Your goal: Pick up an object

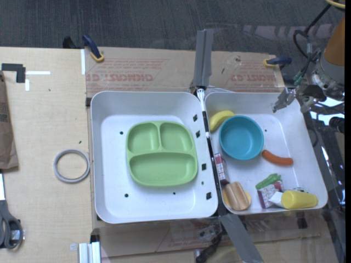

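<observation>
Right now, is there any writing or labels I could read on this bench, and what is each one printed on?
"CHEMCAZ": my best reading of red, upside-down print on the cardboard sheet; the rest is blurred.
Red print on the right cardboard: too blurred.
Snack packet and slim wrapper in the right bin: too small.

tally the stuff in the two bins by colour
green: 2, plate, packet
yellow: 2, banana, cup
blue: 1, bowl
orange: 1, carrot
tan: 1, wooden piece
total: 7
</observation>
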`<state>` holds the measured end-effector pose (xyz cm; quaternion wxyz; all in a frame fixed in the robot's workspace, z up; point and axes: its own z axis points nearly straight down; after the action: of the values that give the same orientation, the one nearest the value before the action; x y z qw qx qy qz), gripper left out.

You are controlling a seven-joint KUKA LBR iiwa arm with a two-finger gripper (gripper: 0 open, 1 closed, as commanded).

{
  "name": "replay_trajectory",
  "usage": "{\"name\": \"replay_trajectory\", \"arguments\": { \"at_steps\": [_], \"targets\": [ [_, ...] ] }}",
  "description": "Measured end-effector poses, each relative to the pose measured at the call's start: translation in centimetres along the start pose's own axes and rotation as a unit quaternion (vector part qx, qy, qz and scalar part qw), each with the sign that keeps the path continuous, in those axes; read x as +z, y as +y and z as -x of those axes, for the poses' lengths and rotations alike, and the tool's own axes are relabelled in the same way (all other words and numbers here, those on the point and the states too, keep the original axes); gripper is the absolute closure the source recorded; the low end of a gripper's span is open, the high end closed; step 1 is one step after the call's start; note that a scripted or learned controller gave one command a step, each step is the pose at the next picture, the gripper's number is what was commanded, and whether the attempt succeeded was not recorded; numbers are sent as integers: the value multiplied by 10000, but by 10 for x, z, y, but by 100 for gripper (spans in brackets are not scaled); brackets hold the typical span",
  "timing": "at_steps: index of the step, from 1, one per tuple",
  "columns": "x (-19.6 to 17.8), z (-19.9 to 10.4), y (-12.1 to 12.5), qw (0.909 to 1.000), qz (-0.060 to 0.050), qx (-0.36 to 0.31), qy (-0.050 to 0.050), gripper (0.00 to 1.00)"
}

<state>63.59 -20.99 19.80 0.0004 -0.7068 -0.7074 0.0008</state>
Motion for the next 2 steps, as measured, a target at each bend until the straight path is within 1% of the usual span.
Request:
{"name": "replay_trajectory", "arguments": {
  "at_steps": [1,2],
  "targets": [
    [46,-47,-79,10000,-8,-86,2,0],
    [107,-38,-106,9942,3,-1078,4,0]
  ]
}}
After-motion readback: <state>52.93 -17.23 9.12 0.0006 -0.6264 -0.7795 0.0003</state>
